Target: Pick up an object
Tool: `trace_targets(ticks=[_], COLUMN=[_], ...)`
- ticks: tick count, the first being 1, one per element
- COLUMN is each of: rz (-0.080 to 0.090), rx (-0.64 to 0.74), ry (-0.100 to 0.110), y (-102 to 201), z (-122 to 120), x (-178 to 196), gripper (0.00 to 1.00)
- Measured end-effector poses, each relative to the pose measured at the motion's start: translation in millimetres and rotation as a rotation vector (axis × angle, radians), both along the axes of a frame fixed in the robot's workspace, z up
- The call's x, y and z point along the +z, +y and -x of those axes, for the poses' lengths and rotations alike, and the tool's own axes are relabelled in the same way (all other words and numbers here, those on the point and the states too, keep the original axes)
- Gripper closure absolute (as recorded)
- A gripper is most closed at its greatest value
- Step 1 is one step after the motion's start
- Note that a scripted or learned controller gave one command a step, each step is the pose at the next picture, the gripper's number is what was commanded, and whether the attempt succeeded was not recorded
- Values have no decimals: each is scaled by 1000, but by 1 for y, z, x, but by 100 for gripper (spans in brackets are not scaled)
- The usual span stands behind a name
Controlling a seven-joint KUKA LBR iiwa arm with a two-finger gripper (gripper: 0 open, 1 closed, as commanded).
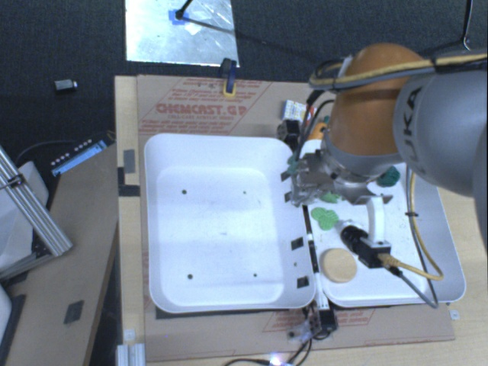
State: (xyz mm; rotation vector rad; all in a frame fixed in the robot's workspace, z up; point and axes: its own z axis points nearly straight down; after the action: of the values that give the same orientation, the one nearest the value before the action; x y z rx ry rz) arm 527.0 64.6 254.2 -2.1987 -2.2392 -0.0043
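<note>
Left bin (164, 227) is sitting on the counter (84, 227), taking up the middle-left of the frame, its white floor showing. Fingers (303, 183) are hanging low at centre-right, over the shared edge where the two bins meet. The wrist is covering them, so cannot tell how far they are parted or whether anything is between them. Right bin (450, 277) is holding the pickable things: a green piece (326, 219) is lying just below the fingers, a tan disc (339, 266) is resting lower, near the bin's front-left corner, and a teal piece (390, 178) is peeking out further right, under the grey arm (446, 136).
</note>
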Motion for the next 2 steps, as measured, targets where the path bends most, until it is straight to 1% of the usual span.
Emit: trace_targets(ticks=[1,2], rz=[5,2], rx=[-18,-14], ry=[-6,-19], y=[-41,-52], z=[1,30], x=[53,191], gripper=[100,100])
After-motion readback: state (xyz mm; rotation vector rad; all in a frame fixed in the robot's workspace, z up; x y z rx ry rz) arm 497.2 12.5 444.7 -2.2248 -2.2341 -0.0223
